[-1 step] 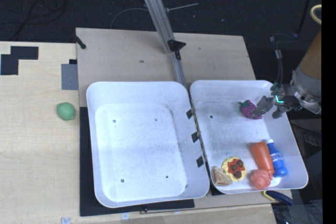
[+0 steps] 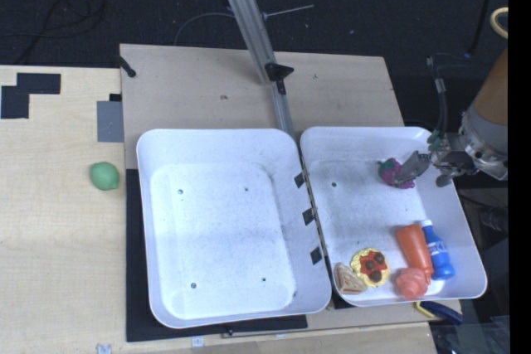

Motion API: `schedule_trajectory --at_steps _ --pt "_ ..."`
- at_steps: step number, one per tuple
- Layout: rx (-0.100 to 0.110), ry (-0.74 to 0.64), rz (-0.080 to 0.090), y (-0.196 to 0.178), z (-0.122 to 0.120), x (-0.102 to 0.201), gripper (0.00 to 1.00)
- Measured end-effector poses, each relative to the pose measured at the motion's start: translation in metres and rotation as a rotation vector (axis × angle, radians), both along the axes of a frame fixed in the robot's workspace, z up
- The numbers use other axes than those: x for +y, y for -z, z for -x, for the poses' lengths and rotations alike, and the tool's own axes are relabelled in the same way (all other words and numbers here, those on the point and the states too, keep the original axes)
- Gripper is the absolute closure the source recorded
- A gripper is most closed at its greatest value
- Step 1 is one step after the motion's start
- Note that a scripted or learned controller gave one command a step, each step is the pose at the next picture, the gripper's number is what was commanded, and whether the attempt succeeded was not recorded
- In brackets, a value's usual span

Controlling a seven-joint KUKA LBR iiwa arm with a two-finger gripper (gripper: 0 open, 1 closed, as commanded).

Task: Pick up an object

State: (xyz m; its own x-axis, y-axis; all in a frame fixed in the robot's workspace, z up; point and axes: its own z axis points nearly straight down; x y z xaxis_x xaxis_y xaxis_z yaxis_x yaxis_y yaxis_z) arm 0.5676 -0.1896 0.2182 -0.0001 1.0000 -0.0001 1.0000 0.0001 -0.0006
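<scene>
Nearest the camera, along the front edge of the right bin (image 2: 465,288), lie a sandwich wedge (image 2: 350,278), a small pizza (image 2: 371,265), a pink lump (image 2: 411,283), an orange bottle (image 2: 413,247) and a blue-and-white tube (image 2: 436,249), packed close together. I judge that cluster a poor target: my fingers would knock neighbours. Further back sits the purple toy (image 2: 390,172), alone, well apart from the rest and near the bin's far right side. My gripper (image 2: 423,167) hangs just beside it, one dark finger (image 2: 410,169) touching or overlapping its right edge; whether I am spread wide or pinched I cannot tell at this angle. To do this well, I should centre over the toy, come straight down, straddle it, and close before lifting. The left bin (image 2: 158,147) lies beyond my reach path, with a green ball (image 2: 104,176) on the bench further left.
</scene>
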Motion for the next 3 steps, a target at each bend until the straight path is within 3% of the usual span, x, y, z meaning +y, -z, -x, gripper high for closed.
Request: schedule_trajectory --at_steps 2,3 --pt "0.005 -0.001 -0.001 0.118 -0.004 0.015 0.0" --pt "-0.001 -0.001 0.0 0.127 -0.004 0.015 0.0"
